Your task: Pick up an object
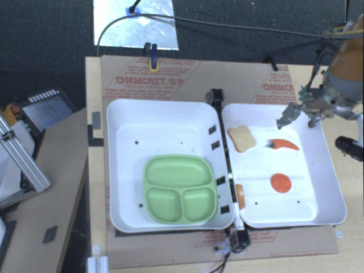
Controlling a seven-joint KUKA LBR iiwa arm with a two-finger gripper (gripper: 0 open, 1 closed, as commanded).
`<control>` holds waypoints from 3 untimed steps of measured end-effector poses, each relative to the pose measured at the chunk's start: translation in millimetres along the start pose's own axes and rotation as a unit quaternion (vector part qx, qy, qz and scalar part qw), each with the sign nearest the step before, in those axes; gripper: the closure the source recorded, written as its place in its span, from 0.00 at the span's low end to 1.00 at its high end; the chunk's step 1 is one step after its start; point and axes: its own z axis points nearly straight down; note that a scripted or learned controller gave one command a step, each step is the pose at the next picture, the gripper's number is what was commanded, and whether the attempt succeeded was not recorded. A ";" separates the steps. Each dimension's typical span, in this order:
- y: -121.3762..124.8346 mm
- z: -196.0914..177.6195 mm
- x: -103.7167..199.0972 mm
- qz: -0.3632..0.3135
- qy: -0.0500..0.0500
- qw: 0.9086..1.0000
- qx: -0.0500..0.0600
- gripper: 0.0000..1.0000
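— So, what does the bench (68, 147) carry?

— Two white bins side by side on a brown cardboard sheet (170, 75) printed with red lettering. The left bin (122, 121) holds a green tray (180, 189) with three compartments, lying near the bin's front edge and toward its right wall. A black strip with clips (223, 152) runs along the seam between the bins.

— And the right bin (324, 192)?

— Three loose things and a fourth at the wall. A tan bread slice (242, 138) lies near the back left corner. A chili (284, 145), orange-red, lies to its right, near the middle of the bin's back half. A round red piece (280, 182), tomato-like, sits apart from both, toward the front. A small orange item (240, 195) rests against the left wall near the front; I cannot tell what it is.

— Where is the gripper (298, 114)?

— Over the right bin's back edge, toward the back right corner, just behind the chili. Its two dark fingers stand spread apart with nothing between them. The grey arm with its orange band (348, 67) enters from the right.

— The room around it?

— Dark carpet (45, 33) behind the bench, with a shiny metal plate (136, 13) lying on it and cables (227, 24) crossing above. A yellow clamp (153, 58) grips the cardboard's back edge. At the left stand a small device (48, 110) and an aluminium rail (23, 158).
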 end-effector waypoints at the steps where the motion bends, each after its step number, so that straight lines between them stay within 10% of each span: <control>1: 2.2 -6.0 0.2 -0.001 -0.001 1.000 -0.005 0.00; 3: -12.6 107.6 -10.5 0.000 0.000 1.000 -0.002 0.00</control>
